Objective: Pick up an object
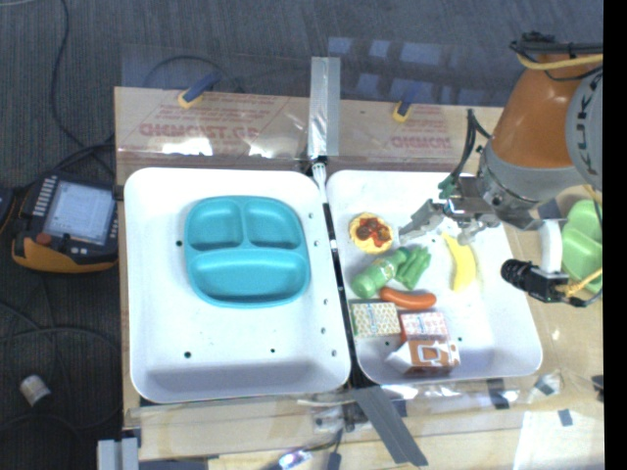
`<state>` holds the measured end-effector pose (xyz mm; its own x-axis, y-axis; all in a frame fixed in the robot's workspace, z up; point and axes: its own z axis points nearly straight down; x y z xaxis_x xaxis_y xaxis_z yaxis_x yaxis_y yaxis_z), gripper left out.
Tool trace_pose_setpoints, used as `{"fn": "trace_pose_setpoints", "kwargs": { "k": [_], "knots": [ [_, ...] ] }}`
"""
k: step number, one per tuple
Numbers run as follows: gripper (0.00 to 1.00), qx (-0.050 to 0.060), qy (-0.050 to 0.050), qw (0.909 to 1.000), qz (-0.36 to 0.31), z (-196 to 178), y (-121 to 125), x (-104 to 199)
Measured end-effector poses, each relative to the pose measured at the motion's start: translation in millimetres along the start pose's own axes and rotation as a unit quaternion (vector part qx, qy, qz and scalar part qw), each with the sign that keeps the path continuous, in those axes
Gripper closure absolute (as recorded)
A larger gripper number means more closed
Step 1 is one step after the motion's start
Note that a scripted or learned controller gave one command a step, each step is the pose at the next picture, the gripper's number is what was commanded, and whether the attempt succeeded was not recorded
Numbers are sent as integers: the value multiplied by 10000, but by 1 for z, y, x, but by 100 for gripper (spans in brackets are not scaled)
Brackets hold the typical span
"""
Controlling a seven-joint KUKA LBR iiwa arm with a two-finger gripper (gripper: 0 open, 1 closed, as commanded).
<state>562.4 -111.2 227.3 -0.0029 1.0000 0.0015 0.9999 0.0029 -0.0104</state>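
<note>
White plastic makes up both shallow bins on the bench [147, 106], and the camera view looks down on them at a slant. The left bin [157, 351] carries a blue tray [245, 250] with three sections, lying flat near its middle. The right bin [509, 331] holds all the small things that could be picked: a small yellow dish with red filling [371, 230] near the top, a green vegetable [390, 270] just below it, a red sausage [408, 299] touching the vegetable's lower side, a yellow banana [461, 261] lying to the right, a checkered packet [375, 318] and a brown and white carton [428, 348] toward the front wall.

The grey arm with its orange band [534, 116] reaches in from the right, and the jaws [443, 221] hang over the upper part of the right bin, between the yellow dish and the banana. They look spread, with one finger pointing toward the dish and the other above the banana's top end, and nothing sits between them. How high they are above the bin floor I cannot tell.

As I judge it, the task is at an early stage: the arm is over the pile, but no object is gripped or lifted. What is left is to settle on one thing, most likely the banana or the dish, close on it and raise it clear.
</note>
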Motion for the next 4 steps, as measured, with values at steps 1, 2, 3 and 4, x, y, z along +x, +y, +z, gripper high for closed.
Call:
{"fn": "trace_pose_setpoints", "kwargs": {
  "k": [1,2,3,4],
  "knots": [
    [0,2,2,9987,507,32,9,-58],
    [0,-92,-5,9969,776,122,26,-85],
    [0,-2,5,9960,-889,59,-43,-33],
    [0,-14,-1,9971,-767,-10,-69,-92]
  ]
}}
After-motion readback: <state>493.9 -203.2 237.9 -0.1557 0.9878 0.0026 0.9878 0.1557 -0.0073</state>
